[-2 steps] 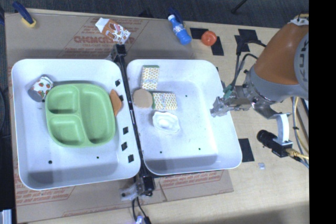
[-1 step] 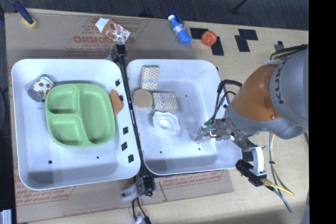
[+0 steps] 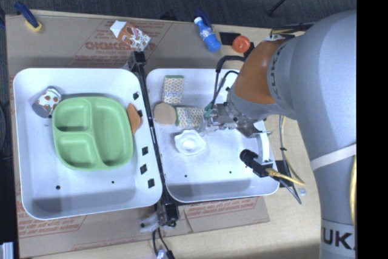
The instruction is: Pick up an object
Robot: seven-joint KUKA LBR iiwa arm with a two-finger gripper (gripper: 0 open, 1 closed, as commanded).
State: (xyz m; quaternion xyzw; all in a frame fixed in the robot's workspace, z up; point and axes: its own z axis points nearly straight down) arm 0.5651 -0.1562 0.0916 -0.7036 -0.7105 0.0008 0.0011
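step: arm is reaching for a pick | fingers [image 3: 211, 117] are hanging low in the right bin [image 3: 242, 182], open or closed cannot be told | patterned packet [image 3: 190, 115] is lying just beside them, away from the arm | white lid [image 3: 190, 142] is sitting near | tip: likely needing centring over the packet, clear of the lid

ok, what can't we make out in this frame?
Camera view:
- gripper: small and blurred against the packet; a grasp can't be judged.
- right bin: its right side is hidden under the arm.
- orange thing beside the plate: too small to identify.
- arm: cut off by the bottom edge.
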